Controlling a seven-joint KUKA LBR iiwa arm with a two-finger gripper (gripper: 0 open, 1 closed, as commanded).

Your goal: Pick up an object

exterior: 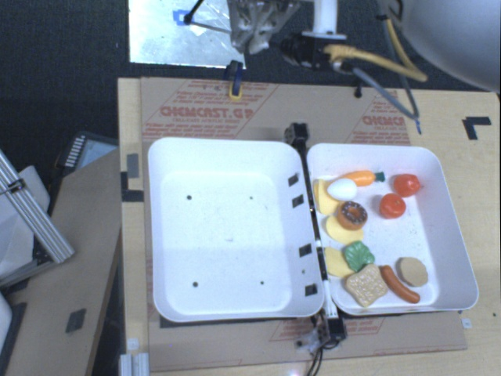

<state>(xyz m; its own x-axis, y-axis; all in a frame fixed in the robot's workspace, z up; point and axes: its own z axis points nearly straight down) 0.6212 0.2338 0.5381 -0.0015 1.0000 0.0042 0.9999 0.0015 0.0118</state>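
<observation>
- Nearest, in the right bin (450, 233): a cracker (366, 286), sausage (399, 283) and bun (412, 271).
- Farther in: a donut (352, 214), egg (341, 188), carrot (362, 177) and two tomatoes (399, 194).
- Left bin (227, 151) beside it.
- Farthest, beyond the bins: the gripper (250, 41), raised above the bench, holding nothing; I cannot tell its state.

1. Brown board (203, 110) printed with red lettering lies flat on the worktop (78, 233)
2. Shiny metal sheet (168, 22) beyond the board
3. Aluminium rail (31, 210) at left
</observation>
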